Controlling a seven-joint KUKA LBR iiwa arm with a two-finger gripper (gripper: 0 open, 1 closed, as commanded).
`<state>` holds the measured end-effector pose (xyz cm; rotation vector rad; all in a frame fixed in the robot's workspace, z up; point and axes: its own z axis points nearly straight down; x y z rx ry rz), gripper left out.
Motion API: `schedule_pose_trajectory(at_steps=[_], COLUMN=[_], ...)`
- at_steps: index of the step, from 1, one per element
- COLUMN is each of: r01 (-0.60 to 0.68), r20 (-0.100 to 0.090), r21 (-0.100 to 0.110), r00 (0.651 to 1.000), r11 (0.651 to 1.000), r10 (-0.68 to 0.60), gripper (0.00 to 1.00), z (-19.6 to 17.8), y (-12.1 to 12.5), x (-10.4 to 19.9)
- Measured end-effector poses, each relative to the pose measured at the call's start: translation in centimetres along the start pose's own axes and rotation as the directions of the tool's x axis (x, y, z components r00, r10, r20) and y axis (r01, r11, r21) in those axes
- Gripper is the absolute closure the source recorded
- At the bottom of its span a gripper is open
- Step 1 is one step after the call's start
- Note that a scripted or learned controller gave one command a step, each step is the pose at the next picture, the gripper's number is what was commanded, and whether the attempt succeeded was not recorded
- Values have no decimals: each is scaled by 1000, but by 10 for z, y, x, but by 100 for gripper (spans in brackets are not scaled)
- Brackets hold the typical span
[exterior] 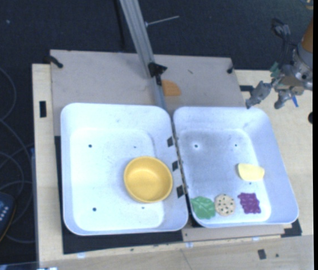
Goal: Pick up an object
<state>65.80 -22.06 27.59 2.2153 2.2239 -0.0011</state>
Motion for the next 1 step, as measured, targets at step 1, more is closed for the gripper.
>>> schedule_pose_trajectory(at_steps=[1], r01=[0], r20=[2], r21=[1], r00=[1000], r11=[1000], r10=[0], gripper=[0], z=[0], y=[0], x=[-1])
